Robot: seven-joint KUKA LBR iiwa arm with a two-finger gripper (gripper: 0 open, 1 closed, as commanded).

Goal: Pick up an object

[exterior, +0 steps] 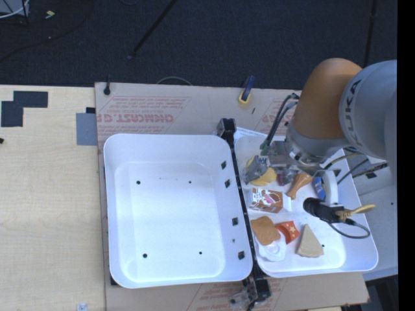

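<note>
All the pickable things are heaped in the right bin [363,254], which looks like the supply side: a yellow piece [262,177], a red-and-white packet [266,200], a round tan bun [264,229], an orange block [288,230] and a tan wedge [310,241], while the left bin [168,264] beside it looks set to receive them. The arm [337,109] leans in from the right with its wrist bent down over the far left part of that heap, its hand [258,168] low beside the yellow piece. I cannot tell whether the hand is spread or closed, or on anything.
</note>
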